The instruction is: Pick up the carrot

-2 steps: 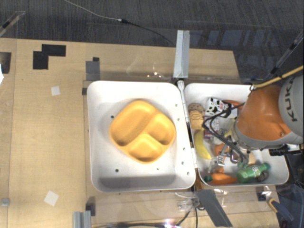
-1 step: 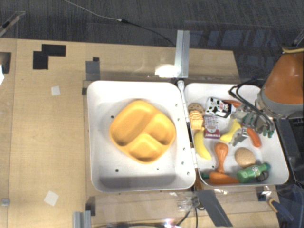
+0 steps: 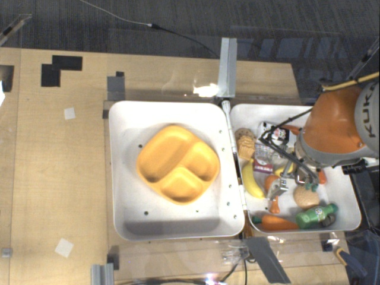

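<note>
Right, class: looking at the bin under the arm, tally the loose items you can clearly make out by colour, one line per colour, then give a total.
Orange: 1, the carrot by the near wall.
Yellow: 1, the banana.
Green: 1, the green bottle.
Tan: 2, the round bread roll and the brown biscuit.
Total: 5. More items lie under the gripper, too cluttered to sort.

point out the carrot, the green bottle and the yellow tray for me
orange tapered carrot (image 3: 279, 222), camera view, middle of its body
green plastic bottle (image 3: 314, 215), camera view, middle of its side
yellow divided plastic tray (image 3: 178, 162), camera view, central ridge between compartments
</note>
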Tool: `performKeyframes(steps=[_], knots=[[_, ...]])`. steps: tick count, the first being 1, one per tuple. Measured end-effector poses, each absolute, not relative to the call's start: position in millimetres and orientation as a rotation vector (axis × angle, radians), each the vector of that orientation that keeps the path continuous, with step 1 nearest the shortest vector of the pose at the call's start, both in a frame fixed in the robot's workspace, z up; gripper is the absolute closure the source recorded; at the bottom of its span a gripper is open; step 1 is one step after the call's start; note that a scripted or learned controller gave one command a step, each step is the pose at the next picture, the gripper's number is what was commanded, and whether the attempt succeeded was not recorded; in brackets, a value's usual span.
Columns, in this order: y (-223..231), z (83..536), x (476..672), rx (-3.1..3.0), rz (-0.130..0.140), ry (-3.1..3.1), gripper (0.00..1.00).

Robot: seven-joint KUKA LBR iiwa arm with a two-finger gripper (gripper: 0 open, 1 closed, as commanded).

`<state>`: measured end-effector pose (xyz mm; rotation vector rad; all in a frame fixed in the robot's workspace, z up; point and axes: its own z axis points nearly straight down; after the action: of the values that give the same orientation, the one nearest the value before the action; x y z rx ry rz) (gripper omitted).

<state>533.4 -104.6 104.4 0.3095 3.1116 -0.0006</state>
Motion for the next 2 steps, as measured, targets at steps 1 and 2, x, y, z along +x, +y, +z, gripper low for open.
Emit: performKeyframes(steps=[1,2], knots=[[-98.3,95.4,530.3,1.047,0.014,2.930,0.00],[-84.5,94.6,522.0,1.361,0.015,2.795,0.00]])
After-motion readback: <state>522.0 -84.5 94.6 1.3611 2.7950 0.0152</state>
